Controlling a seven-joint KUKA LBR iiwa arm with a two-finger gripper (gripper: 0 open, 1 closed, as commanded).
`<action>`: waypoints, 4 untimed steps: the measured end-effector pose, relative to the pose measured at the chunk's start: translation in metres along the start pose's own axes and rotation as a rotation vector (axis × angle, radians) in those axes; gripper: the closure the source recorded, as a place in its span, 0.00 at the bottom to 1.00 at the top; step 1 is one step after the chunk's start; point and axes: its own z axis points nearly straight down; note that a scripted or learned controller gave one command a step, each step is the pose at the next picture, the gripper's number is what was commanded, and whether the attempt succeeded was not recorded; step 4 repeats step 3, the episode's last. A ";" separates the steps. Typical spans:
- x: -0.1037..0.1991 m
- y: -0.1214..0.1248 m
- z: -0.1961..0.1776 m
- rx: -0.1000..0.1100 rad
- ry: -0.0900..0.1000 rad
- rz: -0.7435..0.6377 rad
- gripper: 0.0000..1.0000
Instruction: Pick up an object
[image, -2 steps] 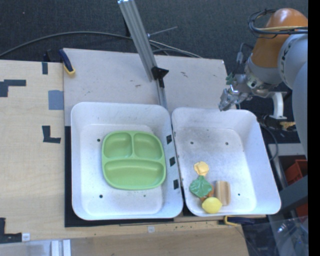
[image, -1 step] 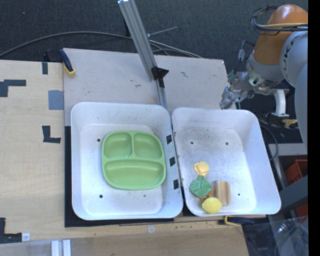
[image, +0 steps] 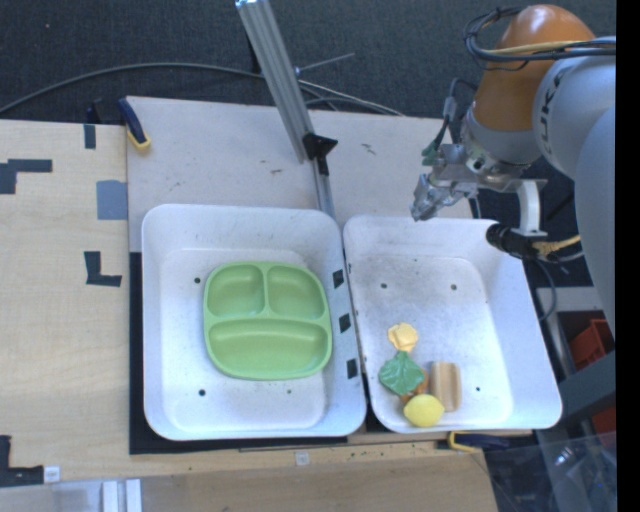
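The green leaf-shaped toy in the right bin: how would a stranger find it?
Look in the right bin, at its near corner, where small things cluster. The green leaf toy lies leftmost there, below a pale yellow piece and above a yellow lemon; it alone is green.

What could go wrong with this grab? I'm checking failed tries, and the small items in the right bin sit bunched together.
The green leafy piece, yellow lemon-like piece, tan block and small yellow piece touch, so fingers may snag two or nudge them apart. They also lie near the right bin front wall, which may block a finger. The gripper hangs at the far rim.
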 end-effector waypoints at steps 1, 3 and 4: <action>0.054 -0.025 -0.001 0.003 0.000 0.000 1.00; 0.160 -0.052 0.017 0.004 -0.001 -0.001 1.00; 0.160 -0.052 0.017 0.004 -0.001 -0.001 1.00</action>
